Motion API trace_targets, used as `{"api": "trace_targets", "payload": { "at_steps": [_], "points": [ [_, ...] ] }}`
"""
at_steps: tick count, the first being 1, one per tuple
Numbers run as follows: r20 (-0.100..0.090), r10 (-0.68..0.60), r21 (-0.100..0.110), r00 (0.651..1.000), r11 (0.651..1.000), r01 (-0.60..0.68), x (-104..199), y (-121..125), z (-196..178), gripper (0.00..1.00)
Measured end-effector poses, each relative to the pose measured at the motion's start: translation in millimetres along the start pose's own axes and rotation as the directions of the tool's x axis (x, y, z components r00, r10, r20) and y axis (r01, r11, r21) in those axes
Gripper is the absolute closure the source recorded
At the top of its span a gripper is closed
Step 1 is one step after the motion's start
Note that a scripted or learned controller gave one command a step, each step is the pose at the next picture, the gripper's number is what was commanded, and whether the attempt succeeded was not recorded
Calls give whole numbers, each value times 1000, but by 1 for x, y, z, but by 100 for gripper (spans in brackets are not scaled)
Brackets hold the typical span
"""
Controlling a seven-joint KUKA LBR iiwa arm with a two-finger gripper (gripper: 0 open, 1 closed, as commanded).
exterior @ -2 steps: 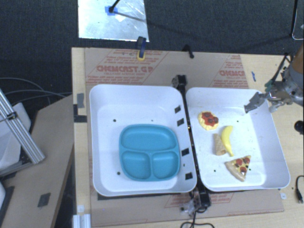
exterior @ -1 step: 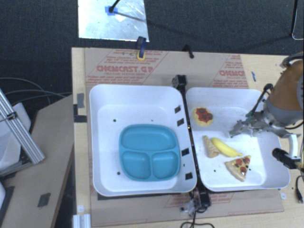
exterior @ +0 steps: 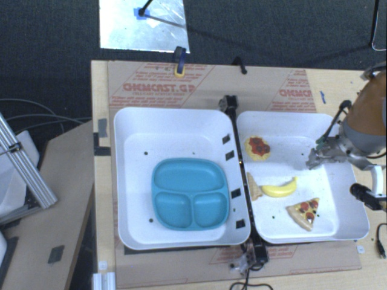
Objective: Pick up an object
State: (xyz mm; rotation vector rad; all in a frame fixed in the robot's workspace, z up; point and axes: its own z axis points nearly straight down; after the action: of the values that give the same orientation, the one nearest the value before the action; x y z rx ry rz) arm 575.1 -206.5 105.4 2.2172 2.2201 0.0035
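Contents of the right bin (exterior: 338,231), listed outward from the banana.

Banana (exterior: 279,189): yellow toy fruit, lying on the bin floor near its middle, curved, tips turned upward in the view.

Beige piece (exterior: 254,188): small, just beside the banana's left end, against the bin's left wall; kind cannot be told.

Pizza slice (exterior: 304,211): toy wedge with red toppings, near the banana, below and to its right, apart from it.

Round pastry (exterior: 259,148): yellow with red filling, above the banana, toward the bin's upper left corner, apart from it.

Jaws (exterior: 314,160): the gripper hangs to the banana's upper right, low over the bin's right half, nothing seen between the fingers; whether they are released or clenched cannot be told.

Arm (exterior: 366,122): grey with an orange band, reaching in from the right of the banana.

Left bin (exterior: 130,125): well left of the banana, holding a blue divided plate (exterior: 190,193) with three compartments.

Worktop (exterior: 157,83): cardboard-lined, carrying both bins.
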Motion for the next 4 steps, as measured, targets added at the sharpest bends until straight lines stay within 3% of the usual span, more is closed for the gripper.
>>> {"api": "trace_targets", "payload": {
  "at_steps": [1, 2, 3, 4],
  "points": [
    [0, -5, -2, 1000, 1000, 5, 17, 46, 20, 100],
    [-3, 3, 9, 1000, 1000, -3, 5, -37, 21, 100],
    [0, -6, -1, 1000, 1000, 6, 31, 9, 20, 100],
    [-4, 3, 10, 1000, 1000, -3, 43, -72, 21, 100]
  ]
}}
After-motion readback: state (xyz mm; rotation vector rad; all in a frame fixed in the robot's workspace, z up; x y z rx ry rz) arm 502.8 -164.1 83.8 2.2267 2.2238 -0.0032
